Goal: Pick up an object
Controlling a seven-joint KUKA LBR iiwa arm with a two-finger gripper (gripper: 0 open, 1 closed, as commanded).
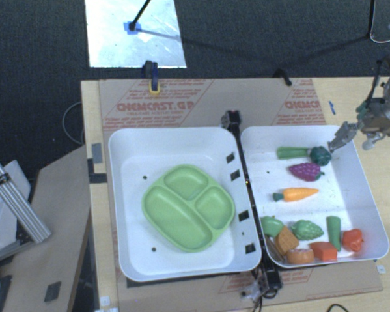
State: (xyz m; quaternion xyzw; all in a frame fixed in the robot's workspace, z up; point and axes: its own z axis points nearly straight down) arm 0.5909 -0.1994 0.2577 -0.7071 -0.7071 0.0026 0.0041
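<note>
The right bin (370, 201) holds several toy foods. A green stalk (292, 152) lies at the back beside a dark teal head (320, 155). In front of them are purple grapes (305, 172) and an orange carrot (298, 193). My gripper (354, 140) hangs over the bin's back right corner, just right of the teal head. Its fingers are open, with nothing between them. One finger (341, 138) slants down towards the teal head.
Along the right bin's front edge lie green leafy pieces (306, 229), a green pepper (334, 228), a red tomato (352, 240) and orange and red chunks (297, 248). The left bin (127, 162) holds a green divided plate (188, 208). A black divider (240, 176) separates the bins.
</note>
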